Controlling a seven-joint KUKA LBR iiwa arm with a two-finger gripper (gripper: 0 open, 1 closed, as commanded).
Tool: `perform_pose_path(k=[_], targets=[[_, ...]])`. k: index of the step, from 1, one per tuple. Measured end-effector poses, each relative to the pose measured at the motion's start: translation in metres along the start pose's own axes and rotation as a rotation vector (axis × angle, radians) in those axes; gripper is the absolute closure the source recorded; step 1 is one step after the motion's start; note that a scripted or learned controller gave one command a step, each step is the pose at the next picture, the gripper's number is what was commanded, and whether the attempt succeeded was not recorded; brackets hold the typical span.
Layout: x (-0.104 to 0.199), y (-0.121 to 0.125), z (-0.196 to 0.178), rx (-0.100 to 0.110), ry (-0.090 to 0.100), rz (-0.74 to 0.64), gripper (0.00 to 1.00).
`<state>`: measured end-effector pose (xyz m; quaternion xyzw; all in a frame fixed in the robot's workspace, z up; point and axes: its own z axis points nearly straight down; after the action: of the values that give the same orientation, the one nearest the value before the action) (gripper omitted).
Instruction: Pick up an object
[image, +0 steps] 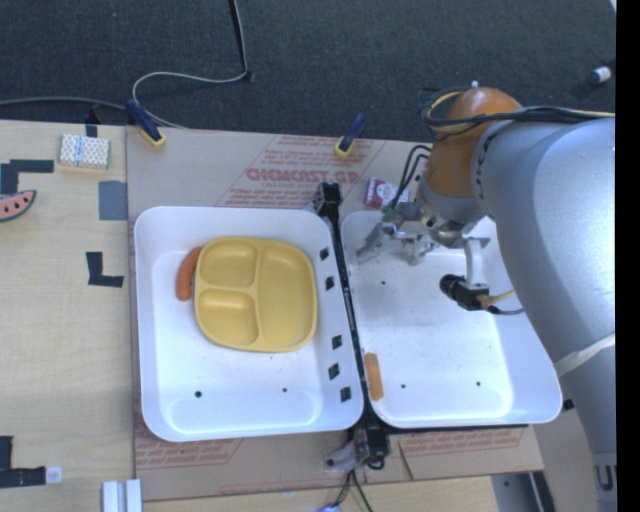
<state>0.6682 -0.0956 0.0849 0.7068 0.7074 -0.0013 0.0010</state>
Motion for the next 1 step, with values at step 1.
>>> perform_pose_path(k=[1], targets=[[0.0001, 0.0004, -0.0104, -0.001, -0.002, -0.001, 1.00]])
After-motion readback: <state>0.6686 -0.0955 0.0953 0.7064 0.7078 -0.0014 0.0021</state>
